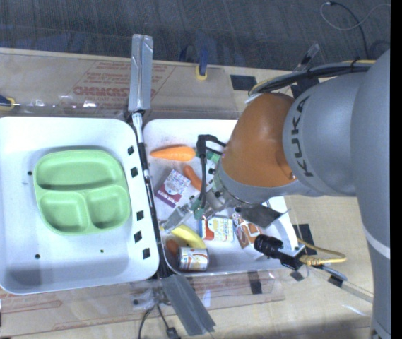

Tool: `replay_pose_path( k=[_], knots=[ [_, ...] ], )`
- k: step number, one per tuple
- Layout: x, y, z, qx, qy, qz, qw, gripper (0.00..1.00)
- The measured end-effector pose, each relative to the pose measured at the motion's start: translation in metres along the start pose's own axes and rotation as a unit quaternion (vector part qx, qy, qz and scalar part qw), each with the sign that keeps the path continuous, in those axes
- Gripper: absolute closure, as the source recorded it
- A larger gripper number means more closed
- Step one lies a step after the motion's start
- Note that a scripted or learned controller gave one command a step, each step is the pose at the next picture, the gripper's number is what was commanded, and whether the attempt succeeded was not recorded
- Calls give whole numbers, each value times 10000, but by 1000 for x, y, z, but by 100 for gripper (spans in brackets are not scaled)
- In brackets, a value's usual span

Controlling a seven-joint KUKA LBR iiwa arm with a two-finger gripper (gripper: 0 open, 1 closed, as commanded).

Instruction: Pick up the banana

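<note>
My gripper is hanging low inside the right bin, near the middle of its floor, with my orange band and grey arm bulking over the bin's right half. Whether the fingers are apart or together I cannot tell; the wrist is covering most of them and only thin metal bits are showing at the tip. Nothing is visibly sitting between them.

The banana is lying on the bin floor just below the gripper tip, toward the bin's near edge, yellow, tilted slantwise. Whether the tip is touching it I cannot tell.

Just below the banana a small can is lying on its side against the bin's near wall, with something red-brown showing at its left. To the banana's right a printed packet is lying flat, and a darker packet is sitting beyond it, partly under my arm. Above the banana, toward the bin's left wall, a pink-and-white packet is lying at a tilt. Farther up, near the bin's far side, a carrot is lying crosswise.

Beyond the bin's left wall the left bin is holding a green divided tray.
</note>
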State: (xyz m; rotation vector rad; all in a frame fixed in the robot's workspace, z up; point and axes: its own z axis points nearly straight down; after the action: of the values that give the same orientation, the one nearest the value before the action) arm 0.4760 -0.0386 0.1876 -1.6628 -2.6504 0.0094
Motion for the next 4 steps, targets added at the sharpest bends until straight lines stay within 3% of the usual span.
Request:
replay_pose_path(
  k=[4],
  knots=[
    [14,7,0,0,-1,-102,9999,0]
  ],
)
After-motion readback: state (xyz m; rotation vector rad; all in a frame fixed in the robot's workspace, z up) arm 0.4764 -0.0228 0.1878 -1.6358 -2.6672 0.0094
